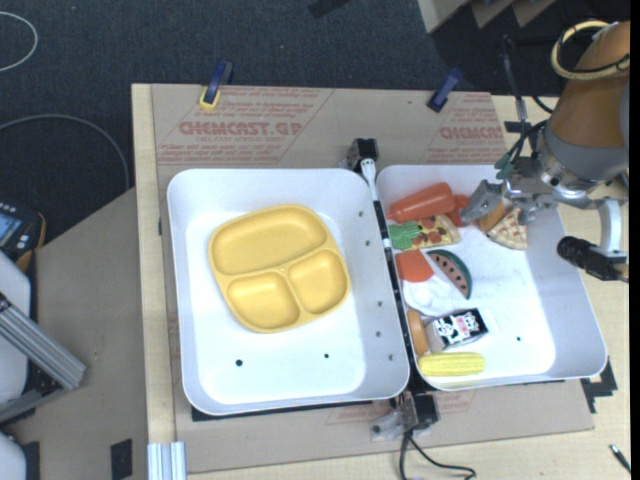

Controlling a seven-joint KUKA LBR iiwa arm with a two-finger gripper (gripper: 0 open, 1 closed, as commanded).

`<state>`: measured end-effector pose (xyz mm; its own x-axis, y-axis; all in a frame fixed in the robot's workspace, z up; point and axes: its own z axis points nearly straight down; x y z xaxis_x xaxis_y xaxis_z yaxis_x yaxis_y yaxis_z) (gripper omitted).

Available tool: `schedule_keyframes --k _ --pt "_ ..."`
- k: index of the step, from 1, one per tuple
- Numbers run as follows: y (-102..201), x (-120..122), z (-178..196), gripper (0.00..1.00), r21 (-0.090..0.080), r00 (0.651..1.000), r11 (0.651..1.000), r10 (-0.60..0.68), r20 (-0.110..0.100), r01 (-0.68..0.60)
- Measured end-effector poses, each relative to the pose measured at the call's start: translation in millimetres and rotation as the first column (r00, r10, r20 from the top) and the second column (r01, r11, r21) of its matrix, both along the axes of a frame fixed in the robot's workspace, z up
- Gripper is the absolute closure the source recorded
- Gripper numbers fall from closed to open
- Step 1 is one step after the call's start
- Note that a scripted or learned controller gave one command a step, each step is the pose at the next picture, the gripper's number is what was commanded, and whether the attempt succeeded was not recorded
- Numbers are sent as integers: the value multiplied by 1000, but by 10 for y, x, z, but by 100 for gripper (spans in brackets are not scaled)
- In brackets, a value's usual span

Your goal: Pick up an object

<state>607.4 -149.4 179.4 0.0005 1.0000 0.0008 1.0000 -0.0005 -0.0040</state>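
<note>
My gripper [503, 206] hangs low over the back of the right bin [560, 308], reaching in from the right. A toy pizza slice [509, 231] lies directly under it, touching or nearly touching it. Left of the gripper lies a red sausage [424, 201]. Down the bin's left side sit a green piece [403, 235], a watermelon slice [453, 272], a black and white carton [459, 328] and a yellow corn cob [452, 365].
The left bin [200, 338] holds a yellow divided plate [278, 266]. A black rail [378, 218] separates the two bins. The right half of the right bin is bare white floor. Blue clamps [214, 83] hold the board at the back.
</note>
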Motion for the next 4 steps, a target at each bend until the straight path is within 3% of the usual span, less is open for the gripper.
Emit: schedule_keyframes --k 2,3,4 --pt "43 -105 -974 0 1 1000 1000 0 -1 0" --pt "36 -93 -841 100 0 1000 1000 -1 5 1" --pt "34 -60 -414 100 -2 1000 1000 1 9 -1"
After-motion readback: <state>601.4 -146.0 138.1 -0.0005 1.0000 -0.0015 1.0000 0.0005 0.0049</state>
